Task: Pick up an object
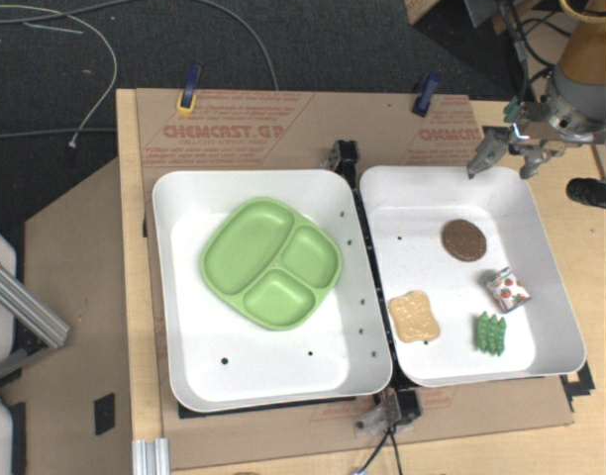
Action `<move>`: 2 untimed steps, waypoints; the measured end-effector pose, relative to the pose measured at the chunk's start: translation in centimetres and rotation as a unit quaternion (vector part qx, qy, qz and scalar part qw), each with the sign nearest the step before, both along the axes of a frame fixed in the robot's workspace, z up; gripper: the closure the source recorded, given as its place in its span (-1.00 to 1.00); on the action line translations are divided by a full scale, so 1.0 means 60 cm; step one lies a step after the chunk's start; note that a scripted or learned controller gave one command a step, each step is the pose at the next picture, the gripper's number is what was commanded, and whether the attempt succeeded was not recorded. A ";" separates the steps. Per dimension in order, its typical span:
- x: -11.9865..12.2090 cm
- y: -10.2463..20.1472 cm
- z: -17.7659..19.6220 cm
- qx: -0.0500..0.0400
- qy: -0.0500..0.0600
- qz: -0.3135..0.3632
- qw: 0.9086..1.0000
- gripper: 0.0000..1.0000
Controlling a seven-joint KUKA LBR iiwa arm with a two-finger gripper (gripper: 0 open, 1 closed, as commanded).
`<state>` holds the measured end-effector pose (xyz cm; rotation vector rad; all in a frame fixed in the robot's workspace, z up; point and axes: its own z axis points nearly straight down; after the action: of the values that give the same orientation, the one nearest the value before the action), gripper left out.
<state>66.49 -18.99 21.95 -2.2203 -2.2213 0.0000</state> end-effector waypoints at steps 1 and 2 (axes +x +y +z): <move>-0.004 0.012 -0.095 0.000 0.001 0.000 1.000 -1.00; -0.016 0.000 -0.177 0.000 0.003 -0.001 1.000 -1.00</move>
<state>65.55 -19.00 11.32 -2.2188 -2.2167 0.0048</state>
